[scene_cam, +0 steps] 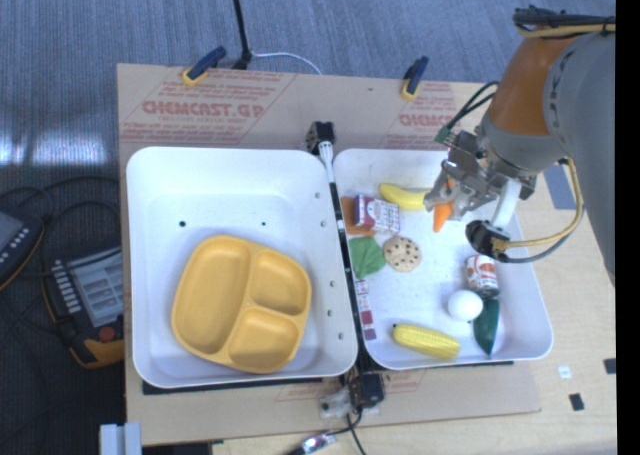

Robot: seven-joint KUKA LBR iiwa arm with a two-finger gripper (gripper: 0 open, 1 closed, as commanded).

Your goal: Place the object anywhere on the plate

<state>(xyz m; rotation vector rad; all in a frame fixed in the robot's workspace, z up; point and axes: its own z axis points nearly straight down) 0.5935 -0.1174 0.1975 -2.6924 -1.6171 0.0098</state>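
Yellow plate [241, 303] sits in the left bin [160, 168], three sections. Right bin [535, 328] holds a cookie [402, 254], banana [403, 197], corn [427, 341], white ball [464, 305]. Gripper [448, 201] hangs over the right bin with a small orange carrot [440, 216] pinched between its fingers, clear of the floor. Carrot looks light, stiff, smooth plastic, likely slippery; a mid-body pinch seems safest.

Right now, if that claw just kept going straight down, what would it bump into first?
Probably the carrot beneath the gripper, or the bin floor beside it; depth is hard to judge.
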